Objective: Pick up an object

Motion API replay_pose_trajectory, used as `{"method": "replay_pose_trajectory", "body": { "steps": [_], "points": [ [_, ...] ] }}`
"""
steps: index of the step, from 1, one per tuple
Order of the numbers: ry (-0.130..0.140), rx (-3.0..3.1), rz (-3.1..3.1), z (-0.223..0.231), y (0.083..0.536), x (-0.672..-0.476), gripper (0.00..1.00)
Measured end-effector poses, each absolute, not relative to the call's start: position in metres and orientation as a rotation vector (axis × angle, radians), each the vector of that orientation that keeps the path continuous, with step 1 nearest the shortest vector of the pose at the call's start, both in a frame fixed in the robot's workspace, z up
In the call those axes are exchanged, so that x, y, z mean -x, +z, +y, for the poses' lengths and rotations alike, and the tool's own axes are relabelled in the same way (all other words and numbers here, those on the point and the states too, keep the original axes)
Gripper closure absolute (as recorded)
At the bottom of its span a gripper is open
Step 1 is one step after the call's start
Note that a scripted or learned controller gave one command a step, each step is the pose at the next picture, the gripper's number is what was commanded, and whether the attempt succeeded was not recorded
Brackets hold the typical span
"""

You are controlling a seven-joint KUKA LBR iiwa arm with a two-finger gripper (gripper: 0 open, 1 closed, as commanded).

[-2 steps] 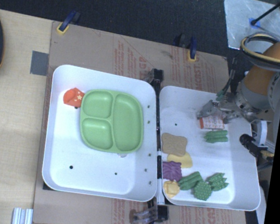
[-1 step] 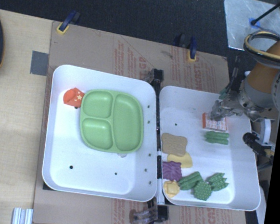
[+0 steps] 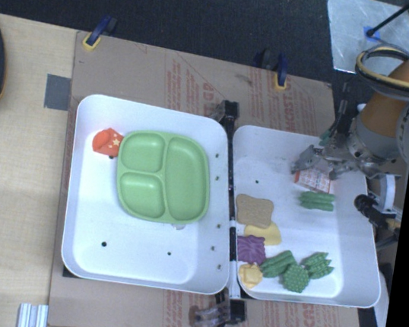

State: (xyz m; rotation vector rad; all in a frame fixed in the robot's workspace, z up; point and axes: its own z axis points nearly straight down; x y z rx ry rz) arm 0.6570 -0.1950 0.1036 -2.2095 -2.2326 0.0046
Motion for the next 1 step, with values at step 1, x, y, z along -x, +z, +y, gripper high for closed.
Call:
{"method": "replay_pose_trajectory", "body": {
  "steps": [1],
  "points": [
    [-0.004, 2.227, -2.237, -0.1658, 0.0981, -0.6047, 0.00]
  ]
}}
